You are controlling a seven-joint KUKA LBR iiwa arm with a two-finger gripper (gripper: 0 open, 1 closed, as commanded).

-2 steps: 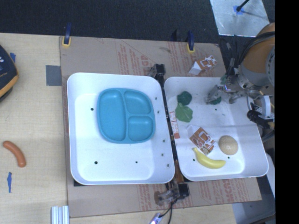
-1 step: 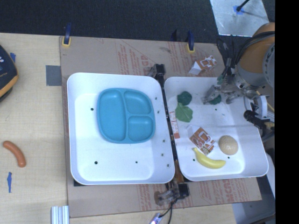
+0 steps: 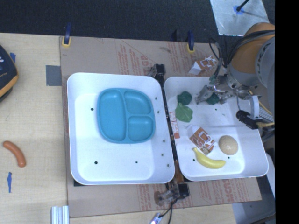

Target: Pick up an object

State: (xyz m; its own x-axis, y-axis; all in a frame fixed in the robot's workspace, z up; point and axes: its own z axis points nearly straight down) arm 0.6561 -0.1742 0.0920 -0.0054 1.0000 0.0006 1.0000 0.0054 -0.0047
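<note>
Banana against right bin near rim, 2 green pieces by its left wall, open middle, gripper far side, grip unclear

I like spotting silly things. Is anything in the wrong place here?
Yes. A toy sausage lies alone on the bench, left of both bins, while the banana, the round bun and the green pieces sit in the right bin. A snack packet also lies outside, just behind that bin.
</note>
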